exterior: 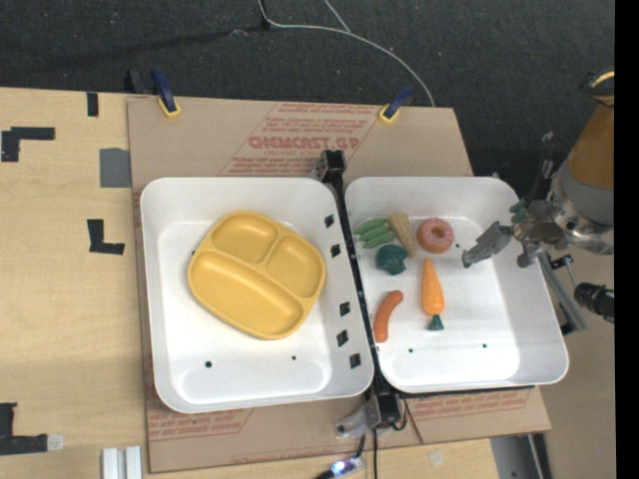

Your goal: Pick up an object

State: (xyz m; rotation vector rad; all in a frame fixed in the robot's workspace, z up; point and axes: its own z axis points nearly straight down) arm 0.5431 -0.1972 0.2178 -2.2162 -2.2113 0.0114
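The right bin [504,357] holds several toy foods: a pink donut [435,235], an orange carrot [431,289], a red-orange sausage [386,313], a dark green broccoli piece [391,258], green beans [374,232] and a pale corn piece [401,231]. My gripper [504,247] hovers over the bin's right side, to the right of the donut and carrot. Its fingers [482,245] are spread apart with nothing between them.
A yellow divided plate [258,272] lies in the left bin [170,367]. A black divider [344,257] runs between the two bins. Blue clamps [163,92] hold the cardboard sheet at the back. The arm's orange band [596,148] is at the right edge.
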